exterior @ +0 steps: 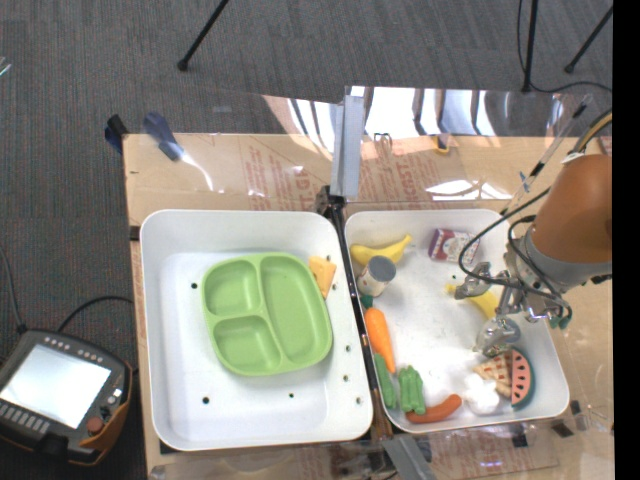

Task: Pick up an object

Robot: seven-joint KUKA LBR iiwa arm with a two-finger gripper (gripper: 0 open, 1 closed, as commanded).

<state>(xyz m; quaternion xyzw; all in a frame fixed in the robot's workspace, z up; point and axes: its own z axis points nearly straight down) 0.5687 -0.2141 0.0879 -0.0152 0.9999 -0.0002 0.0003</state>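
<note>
My gripper (497, 336) hangs low in the right bin (452, 420), at the frame's lower right, just above the watermelon slice (519, 375); whether it is open or closed, I cannot tell.

Dark grey carpet floor (90, 58) lies around the brown surface (240, 173). Thin black stand legs (208, 28) stand on it.

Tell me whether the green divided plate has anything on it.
Empty: all three compartments of the green divided plate show bare green in the left bin.
</note>
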